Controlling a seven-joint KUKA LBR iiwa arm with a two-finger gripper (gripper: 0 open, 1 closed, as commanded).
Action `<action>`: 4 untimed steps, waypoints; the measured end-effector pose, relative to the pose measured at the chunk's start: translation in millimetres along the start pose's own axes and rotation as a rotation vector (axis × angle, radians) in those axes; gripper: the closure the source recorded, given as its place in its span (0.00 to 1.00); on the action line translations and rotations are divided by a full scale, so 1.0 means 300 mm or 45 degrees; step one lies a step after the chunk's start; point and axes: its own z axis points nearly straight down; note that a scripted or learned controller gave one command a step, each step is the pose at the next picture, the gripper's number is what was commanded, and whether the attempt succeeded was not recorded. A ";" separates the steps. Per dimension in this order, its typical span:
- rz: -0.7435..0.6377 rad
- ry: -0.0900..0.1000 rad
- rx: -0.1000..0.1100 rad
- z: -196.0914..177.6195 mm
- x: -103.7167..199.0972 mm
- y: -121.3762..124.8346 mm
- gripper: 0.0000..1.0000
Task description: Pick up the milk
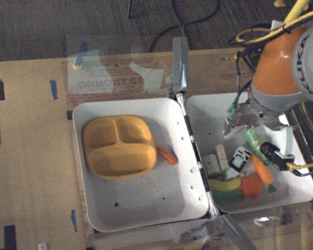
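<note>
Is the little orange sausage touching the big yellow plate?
Touching. The camera view shows the small orange sausage lying with its end against the right edge of the yellow sectioned plastic plate, no gap between them.

Two white bins (99, 218), one yellow tray (118, 146), two carrots (167, 156), one banana (226, 184).

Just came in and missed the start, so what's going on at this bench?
A grey and orange robot arm reaches in over the right bin, its gripper hanging above a heap of toy food at the bin's near end. There lie a small black-and-white milk carton, a banana, a carrot and a green bottle. Nothing shows between its fingers, so the milk is not yet picked up. The left bin holds a yellow divided tray with a small orange piece beside it.
</note>
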 end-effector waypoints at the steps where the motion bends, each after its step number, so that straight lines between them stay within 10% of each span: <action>1: -0.003 -0.002 0.000 -0.083 -0.052 0.218 0.00; 2: 0.436 0.000 0.007 0.229 -0.129 0.036 0.00; 3: 0.485 -0.002 0.002 0.033 -0.186 0.099 0.00; 4: 0.482 0.001 -0.008 0.319 -0.109 -0.104 0.00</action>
